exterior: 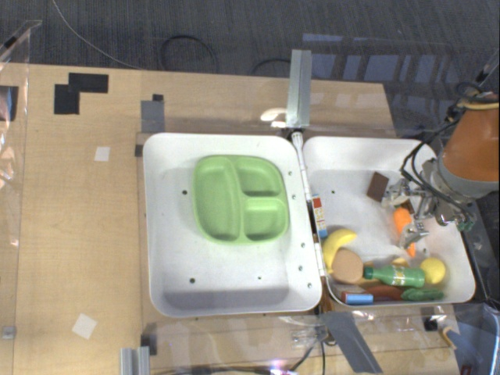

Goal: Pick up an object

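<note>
Orange object (401, 220) beside the lowered claw (418, 223) (right bin (344, 170)).

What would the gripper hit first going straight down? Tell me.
Most likely the orange object lying right by the gripper in the right bin, though depth is unclear from above.

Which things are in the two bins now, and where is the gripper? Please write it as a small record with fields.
left bin: green divided plate
right bin: brown block, orange item, yellow banana, green bottle, yellow lemon
gripper: over the right bin, at the orange item
grasp: cannot tell
</note>
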Motion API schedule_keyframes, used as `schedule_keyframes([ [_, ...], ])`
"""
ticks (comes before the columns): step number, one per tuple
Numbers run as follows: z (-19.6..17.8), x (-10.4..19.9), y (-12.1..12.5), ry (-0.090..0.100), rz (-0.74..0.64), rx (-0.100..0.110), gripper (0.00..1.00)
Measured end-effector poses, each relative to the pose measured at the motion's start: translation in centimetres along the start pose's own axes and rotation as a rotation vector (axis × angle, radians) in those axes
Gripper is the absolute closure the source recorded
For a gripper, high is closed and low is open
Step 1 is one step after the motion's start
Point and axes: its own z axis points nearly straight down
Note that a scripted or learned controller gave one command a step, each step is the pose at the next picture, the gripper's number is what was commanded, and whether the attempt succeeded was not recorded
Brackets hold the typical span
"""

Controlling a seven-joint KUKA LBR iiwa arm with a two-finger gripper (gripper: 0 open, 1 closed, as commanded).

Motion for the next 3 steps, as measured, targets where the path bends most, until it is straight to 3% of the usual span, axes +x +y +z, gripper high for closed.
schedule_keyframes([
  [1, 0.0, -2.2, 4.1, 0.0, 0.098, -0.003, 0.0],
  [2, -0.2, 3.2, 4.5, -0.001, 0.201, -0.002, 0.0],
  [3, -0.2, 2.7, 6.1, 0.0, 0.223, -0.001, 0.0],
])
